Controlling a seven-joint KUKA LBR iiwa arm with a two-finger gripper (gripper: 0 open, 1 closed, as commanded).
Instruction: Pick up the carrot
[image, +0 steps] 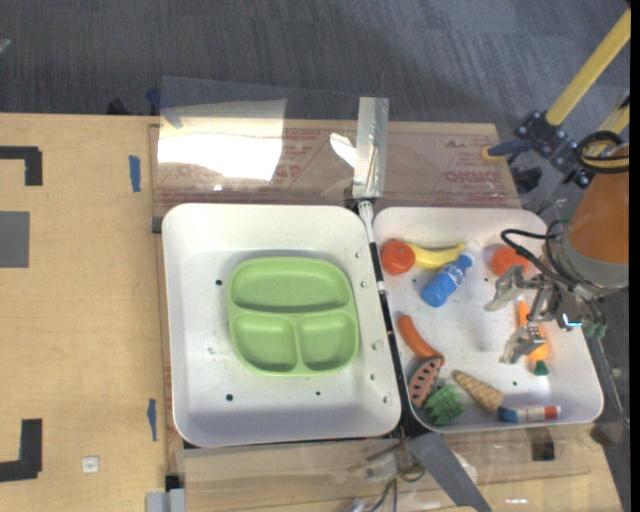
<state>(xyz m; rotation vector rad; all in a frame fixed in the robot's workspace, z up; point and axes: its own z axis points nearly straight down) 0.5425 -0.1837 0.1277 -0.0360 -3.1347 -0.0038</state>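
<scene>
The carrot (537, 348), small and orange with a green tip, lies near the right wall of the right bin (575, 400). My gripper (512, 318) is low over it, hanging from the grey arm with the orange band. Its two metal fingers (503, 292) stand apart, one above the carrot's upper end and one beside its lower part. The carrot shows between and just right of them, still lying on the bin floor. The gripper covers part of the carrot's upper end.
The right bin also holds an orange ball (397, 256), a banana (437, 254), a blue bottle (444, 282), a red sausage (420, 336), a watermelon slice (424, 378), broccoli (445, 403), a cone (477, 390) and a marker (528, 411). A green divided plate (294, 313) lies in the left bin.
</scene>
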